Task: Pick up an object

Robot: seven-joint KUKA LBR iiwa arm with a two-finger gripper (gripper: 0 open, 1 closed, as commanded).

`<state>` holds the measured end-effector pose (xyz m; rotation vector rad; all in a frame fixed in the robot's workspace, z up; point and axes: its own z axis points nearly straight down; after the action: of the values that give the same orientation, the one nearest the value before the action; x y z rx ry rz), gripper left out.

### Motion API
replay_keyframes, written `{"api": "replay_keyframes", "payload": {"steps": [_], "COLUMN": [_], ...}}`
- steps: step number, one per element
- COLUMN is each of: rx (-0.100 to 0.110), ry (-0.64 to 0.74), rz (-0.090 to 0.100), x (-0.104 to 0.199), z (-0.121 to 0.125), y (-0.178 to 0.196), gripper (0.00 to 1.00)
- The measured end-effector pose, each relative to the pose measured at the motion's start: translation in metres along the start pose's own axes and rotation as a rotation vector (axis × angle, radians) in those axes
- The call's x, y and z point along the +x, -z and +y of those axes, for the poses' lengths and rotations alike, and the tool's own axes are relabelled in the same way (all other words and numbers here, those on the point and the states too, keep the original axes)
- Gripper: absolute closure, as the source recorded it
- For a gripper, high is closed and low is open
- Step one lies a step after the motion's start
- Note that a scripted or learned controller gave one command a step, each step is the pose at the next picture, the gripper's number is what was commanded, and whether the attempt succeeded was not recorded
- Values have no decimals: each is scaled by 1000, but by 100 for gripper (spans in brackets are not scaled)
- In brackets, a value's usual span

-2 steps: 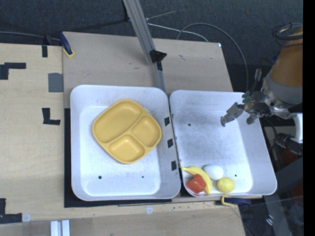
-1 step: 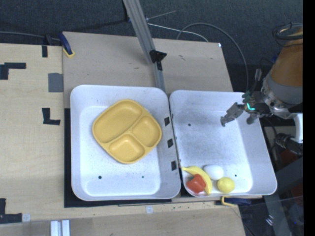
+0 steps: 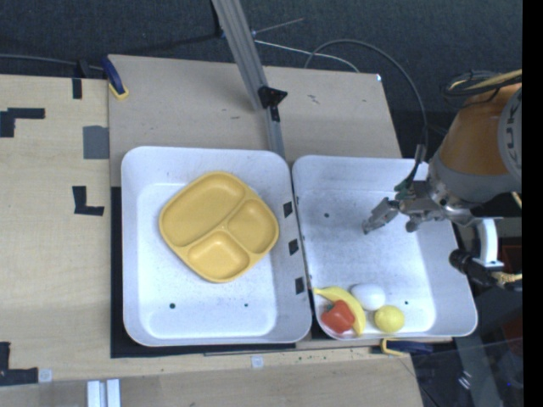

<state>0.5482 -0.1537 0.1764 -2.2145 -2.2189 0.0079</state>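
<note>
banana [image 3: 346, 299] (yellow) curves from upper left to lower right; tool [image 3: 379, 218] hangs spread, holding nothing.

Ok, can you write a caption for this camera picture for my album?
Robot gripper hovers over the right bin; toy food waits in its corner, yellow tray in the left bin.

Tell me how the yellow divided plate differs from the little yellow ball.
The yellow divided plate is flat, squarish and split into three compartments; the yellow ball is round and plain. The plate is far larger than the ball. The plate lies alone in the left bin, while the ball sits in the right bin's near corner beside a white ball. Both are yellow, and the gripper touches neither.
</note>
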Motion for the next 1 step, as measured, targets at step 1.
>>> {"api": "replay_keyframes", "payload": {"steps": [1], "rx": [-2], "ry": [0], "rz": [-1], "x": [-1], "z": [-5], "y": [-45], "gripper": [0]}}
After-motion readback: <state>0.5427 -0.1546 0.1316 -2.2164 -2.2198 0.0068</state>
